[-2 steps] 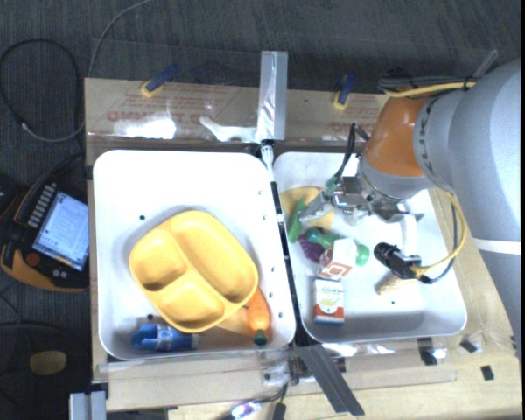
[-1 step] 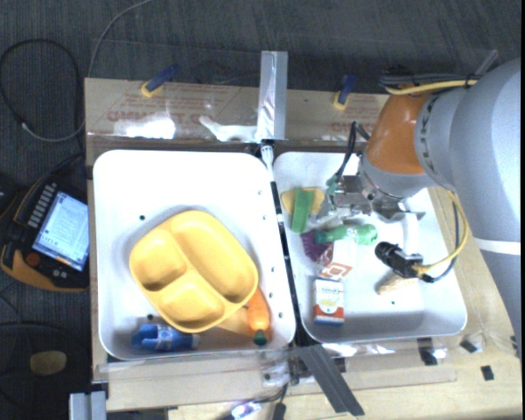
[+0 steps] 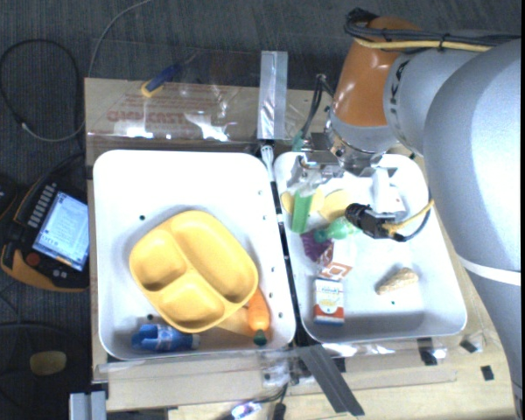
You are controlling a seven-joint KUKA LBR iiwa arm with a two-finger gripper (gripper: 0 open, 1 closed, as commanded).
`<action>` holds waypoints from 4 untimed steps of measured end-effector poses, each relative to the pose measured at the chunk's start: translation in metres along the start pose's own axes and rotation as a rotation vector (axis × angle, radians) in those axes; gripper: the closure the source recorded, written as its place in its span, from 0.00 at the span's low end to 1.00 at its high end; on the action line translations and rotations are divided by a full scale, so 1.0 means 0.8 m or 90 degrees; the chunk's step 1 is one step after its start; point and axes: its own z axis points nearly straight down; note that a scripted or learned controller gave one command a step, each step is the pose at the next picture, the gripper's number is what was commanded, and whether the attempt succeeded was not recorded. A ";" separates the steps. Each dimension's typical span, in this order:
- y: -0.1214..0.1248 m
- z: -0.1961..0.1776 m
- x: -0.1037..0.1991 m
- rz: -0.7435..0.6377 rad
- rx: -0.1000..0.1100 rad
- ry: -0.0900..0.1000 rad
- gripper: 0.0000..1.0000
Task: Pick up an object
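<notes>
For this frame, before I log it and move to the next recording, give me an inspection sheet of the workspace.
Surface: two shallow white bins, left bin and right bin, side by side on a bench.
Job's things: yellow divided plastic tray, orange carrot-shaped toy and blue object in the left bin; small white-and-orange carton, tan bread-like piece, purple item and green pieces in the right bin.
Clutter: clear plastic sheet behind the bins.
Hand: hand low over the right bin's far-left corner; finger state unclear.
Cables: black cable on the floor.
Surroundings: orange handheld pendant, dark carpet.
</notes>
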 end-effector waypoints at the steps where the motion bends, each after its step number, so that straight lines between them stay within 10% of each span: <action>1: -0.016 0.001 -0.011 0.139 0.001 0.000 1.00; 3: -0.055 -0.019 0.003 -0.029 0.002 0.000 1.00; 4: -0.055 -0.019 0.003 -0.029 0.002 0.000 0.00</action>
